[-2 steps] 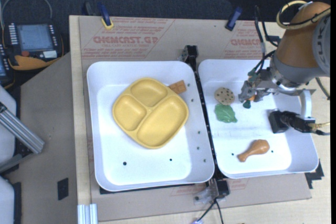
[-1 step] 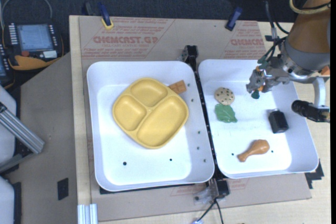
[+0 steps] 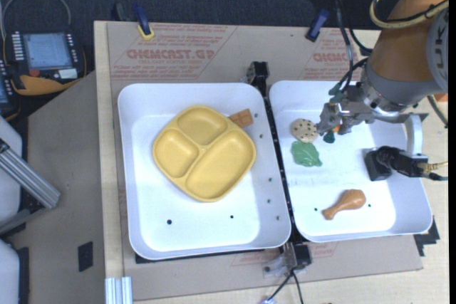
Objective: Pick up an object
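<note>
Cookie [image 3: 303,128] just beside tool [image 3: 333,123]

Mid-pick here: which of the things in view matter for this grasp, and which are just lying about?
Likely in play:
tool, over the right bin
spotted cookie
green leaf piece
brown drumstick

Lying about for now:
yellow divided plate and small brown block, both in the left bin
handheld pendant, off the bench
</note>
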